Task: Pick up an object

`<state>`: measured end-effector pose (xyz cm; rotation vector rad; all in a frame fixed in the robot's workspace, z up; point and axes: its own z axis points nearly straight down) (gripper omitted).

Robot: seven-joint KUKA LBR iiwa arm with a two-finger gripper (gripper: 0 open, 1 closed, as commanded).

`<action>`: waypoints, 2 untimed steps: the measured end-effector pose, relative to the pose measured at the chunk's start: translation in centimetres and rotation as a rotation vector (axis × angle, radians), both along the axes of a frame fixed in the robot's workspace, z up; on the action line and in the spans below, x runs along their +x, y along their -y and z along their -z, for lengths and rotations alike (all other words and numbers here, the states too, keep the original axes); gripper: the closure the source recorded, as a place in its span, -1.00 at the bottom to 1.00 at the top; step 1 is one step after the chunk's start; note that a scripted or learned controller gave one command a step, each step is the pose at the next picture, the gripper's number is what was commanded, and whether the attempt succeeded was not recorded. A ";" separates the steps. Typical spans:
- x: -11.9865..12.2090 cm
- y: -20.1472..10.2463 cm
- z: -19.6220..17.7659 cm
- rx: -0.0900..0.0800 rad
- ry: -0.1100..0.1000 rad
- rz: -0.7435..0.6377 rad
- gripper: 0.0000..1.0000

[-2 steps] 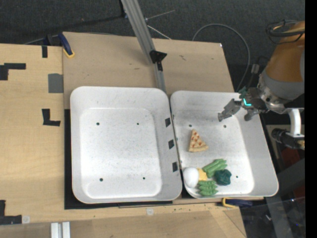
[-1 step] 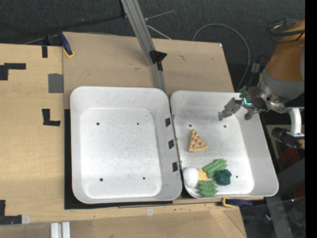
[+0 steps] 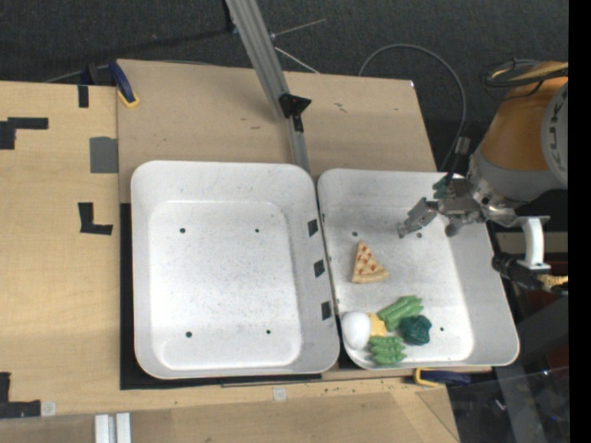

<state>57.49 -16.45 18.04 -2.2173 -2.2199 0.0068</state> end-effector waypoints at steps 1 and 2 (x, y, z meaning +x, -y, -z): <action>-0.4 0.1 6.5 0.001 -0.003 0.000 -1.00; -0.5 0.1 9.3 -0.001 0.004 0.000 -1.00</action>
